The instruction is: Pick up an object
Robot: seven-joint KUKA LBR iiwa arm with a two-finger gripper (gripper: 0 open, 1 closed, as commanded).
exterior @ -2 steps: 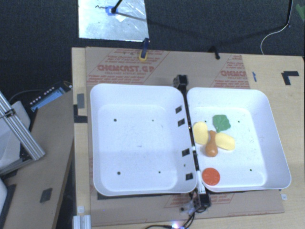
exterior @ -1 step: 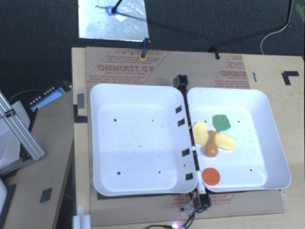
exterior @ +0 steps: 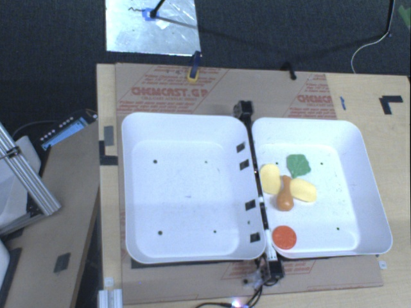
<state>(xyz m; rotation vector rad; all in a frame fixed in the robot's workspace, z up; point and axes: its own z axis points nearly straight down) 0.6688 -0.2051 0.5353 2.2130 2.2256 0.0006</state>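
Observation:
The right bin (exterior: 359,165) holds several small objects. A green piece (exterior: 298,165) lies near the bin's middle. Below it sit a pale yellow piece (exterior: 270,179) by the left wall, a second yellow piece (exterior: 304,190) and an orange-brown piece (exterior: 285,195) between them, the three touching. A red-orange round object (exterior: 284,237) rests in the front left corner of that bin.
The left bin (exterior: 186,191) stands beside the right one, joined along a black-clipped divider (exterior: 252,172). Both rest on a cardboard sheet (exterior: 173,88) over the wooden bench. A silver plate (exterior: 151,17) lies at the back; a metal frame (exterior: 26,178) stands at the left.

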